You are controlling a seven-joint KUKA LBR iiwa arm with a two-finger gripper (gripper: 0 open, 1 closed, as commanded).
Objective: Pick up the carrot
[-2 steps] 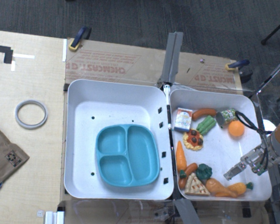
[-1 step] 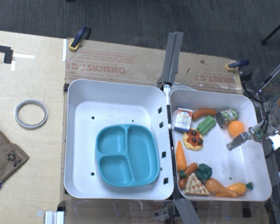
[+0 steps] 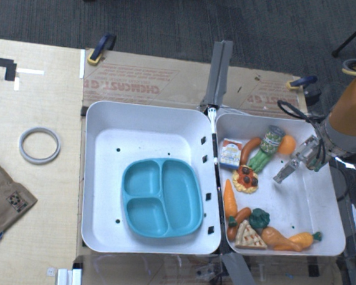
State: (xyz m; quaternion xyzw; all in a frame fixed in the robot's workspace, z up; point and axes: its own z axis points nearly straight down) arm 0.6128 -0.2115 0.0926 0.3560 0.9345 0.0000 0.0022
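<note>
- Near edge of right bin (image 3: 337, 213): one carrot (image 3: 292, 239) lying flat with green tip to the right, touching one pizza slice (image 3: 248, 236) and one broccoli piece (image 3: 259, 218).
- Against the same bin's left wall: a second carrot (image 3: 229, 199), upright in view.
- Mid-bin: one small pizza (image 3: 246, 179), one carton (image 3: 229, 154), one jar (image 3: 270, 140).
- Left bin (image 3: 99, 181): one blue three-compartment plate (image 3: 161, 197).
- Claw (image 3: 286, 171) hung over the right bin's far right part, gripping nothing; open or closed, cannot tell.
- On the table (image 3: 20, 92): one tape ring (image 3: 40, 145).
</note>
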